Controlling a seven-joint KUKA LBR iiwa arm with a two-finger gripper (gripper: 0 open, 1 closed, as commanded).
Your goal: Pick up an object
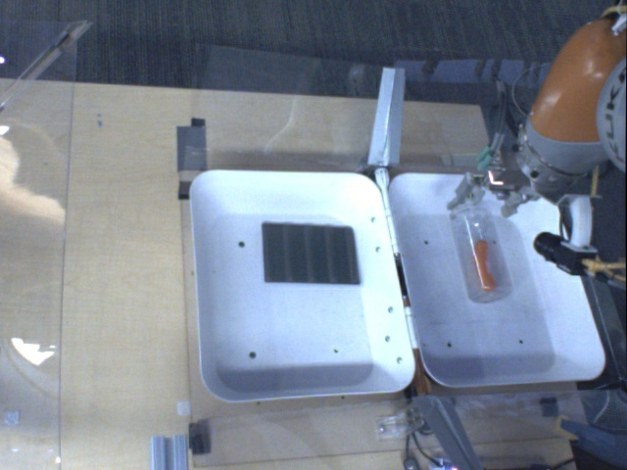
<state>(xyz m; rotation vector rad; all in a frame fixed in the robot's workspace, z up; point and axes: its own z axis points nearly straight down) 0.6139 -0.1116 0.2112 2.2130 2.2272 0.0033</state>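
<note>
A clear plastic tube with an orange piece inside (483, 262) lies lengthwise on the floor of the right bin (549, 351). My gripper (488, 200) hangs at the far end of that tube, its two fingers spread apart on either side of the tube's top end. The gripper is open and the tube rests on the bin floor. A dark grey ribbed rectangular pad (310, 254) lies flat in the middle of the left bin (225, 351).
The arm's orange band and grey wrist (578, 96) loom over the right bin's far right corner. A metal divider post (385, 116) stands behind the seam between the bins. Wooden bench extends to the left.
</note>
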